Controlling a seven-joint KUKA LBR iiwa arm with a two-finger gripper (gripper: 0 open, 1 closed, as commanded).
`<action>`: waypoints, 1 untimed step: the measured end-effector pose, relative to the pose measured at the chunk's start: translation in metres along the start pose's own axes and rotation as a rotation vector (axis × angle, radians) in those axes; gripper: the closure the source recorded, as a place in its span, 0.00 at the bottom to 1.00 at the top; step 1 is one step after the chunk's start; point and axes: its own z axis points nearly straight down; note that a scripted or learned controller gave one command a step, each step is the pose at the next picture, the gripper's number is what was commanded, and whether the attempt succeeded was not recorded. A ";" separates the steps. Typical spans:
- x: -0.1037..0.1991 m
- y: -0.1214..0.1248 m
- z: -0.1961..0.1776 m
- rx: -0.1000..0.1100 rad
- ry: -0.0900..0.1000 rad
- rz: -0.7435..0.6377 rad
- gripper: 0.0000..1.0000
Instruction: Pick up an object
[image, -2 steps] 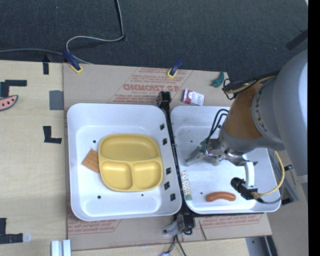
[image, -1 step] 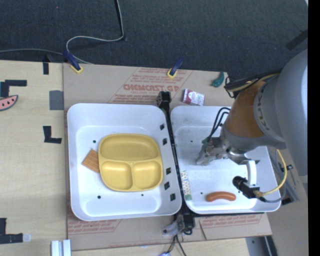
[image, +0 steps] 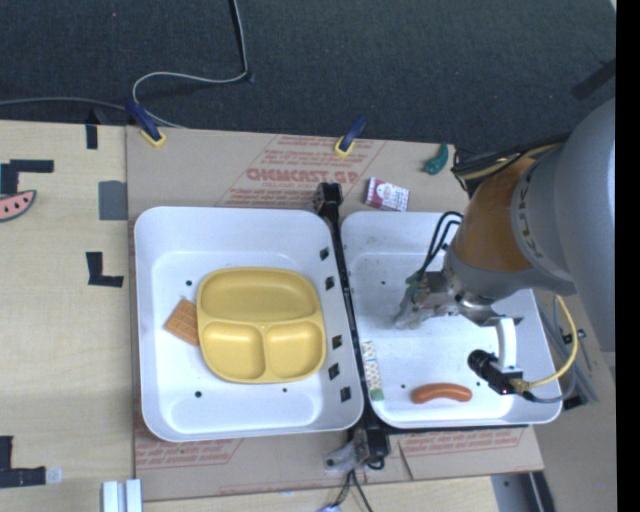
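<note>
In the right bin (image: 380, 245), my gripper (image: 409, 313) reaches down near the bin's middle, its fingers (image: 403, 318) close to the white floor. I see nothing between them. A toy sausage (image: 441, 394), orange-red, lies near the front edge of that bin, below and to the right of the gripper and apart from it. In the left bin (image: 160, 300) a yellow divided plate (image: 262, 323) lies flat, with a tan waffle-like piece (image: 182, 321) tucked under its left edge.
The grey arm with its orange band (image: 497, 228) covers the right bin's right side. A black cable and fitting (image: 492, 368) hang beside the sausage. A small red-and-white packet (image: 385, 194) lies on the cardboard behind the bins.
</note>
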 end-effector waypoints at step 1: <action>0.001 0.000 -0.009 0.001 0.001 -0.001 1.00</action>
